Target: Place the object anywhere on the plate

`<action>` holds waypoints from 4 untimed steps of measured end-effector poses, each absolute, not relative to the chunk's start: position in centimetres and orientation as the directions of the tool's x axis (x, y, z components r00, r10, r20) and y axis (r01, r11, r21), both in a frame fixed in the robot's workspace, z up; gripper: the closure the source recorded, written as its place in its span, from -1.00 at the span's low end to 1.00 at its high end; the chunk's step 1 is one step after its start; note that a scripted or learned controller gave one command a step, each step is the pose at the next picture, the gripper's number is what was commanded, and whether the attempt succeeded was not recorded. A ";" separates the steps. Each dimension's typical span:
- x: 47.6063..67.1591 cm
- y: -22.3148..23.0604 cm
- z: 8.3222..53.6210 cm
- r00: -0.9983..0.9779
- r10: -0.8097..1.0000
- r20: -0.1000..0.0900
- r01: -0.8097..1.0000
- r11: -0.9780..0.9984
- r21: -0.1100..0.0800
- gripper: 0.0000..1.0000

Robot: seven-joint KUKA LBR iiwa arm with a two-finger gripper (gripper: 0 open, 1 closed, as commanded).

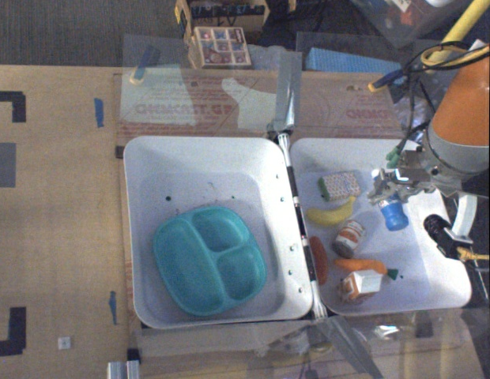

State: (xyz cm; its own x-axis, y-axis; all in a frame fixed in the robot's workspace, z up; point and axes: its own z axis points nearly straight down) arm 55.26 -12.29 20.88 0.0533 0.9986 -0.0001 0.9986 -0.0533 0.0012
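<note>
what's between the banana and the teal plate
In the camera view, the banana lies in the right bin and the teal plate in the left bin. Between them run bare white floor and the bins' adjoining rims.

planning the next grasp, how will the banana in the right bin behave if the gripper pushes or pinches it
The banana lies flat on its curved side in the right bin, so a push would probably spin or slide it rather than roll it. Its smooth skin may slip between narrow fingers. It looks like a small toy, likely light and fairly stiff, though the view cannot confirm that. The sponge-like block close by could get nudged too.
</note>
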 end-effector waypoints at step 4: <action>55.2 17.1 20.0 0.095 0.995 -0.001 0.995 -0.095 -0.001 1.00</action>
